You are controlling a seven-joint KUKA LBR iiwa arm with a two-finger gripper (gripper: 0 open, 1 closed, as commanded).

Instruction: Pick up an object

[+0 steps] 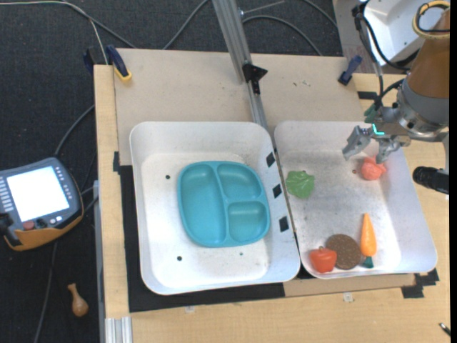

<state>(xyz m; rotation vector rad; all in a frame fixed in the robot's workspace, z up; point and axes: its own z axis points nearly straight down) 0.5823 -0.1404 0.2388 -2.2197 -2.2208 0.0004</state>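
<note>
My gripper (371,148) hovers over the far right part of the right bin (335,199), fingers spread open, with a pink-red toy (371,169) just below them on the bin floor. Nothing sits between the fingers. A green lettuce-like piece (300,184) lies at the bin's left side. Near the front edge are an orange carrot (368,235), a brown round patty (345,250) and a red tomato-like piece (323,259).
The left bin (157,191) holds a teal sectioned plate (223,203). A metal pole (239,41) rises behind the bins. A teach pendant (36,202) lies off the bench at left. Blue clamps (118,63) grip the board's far edge.
</note>
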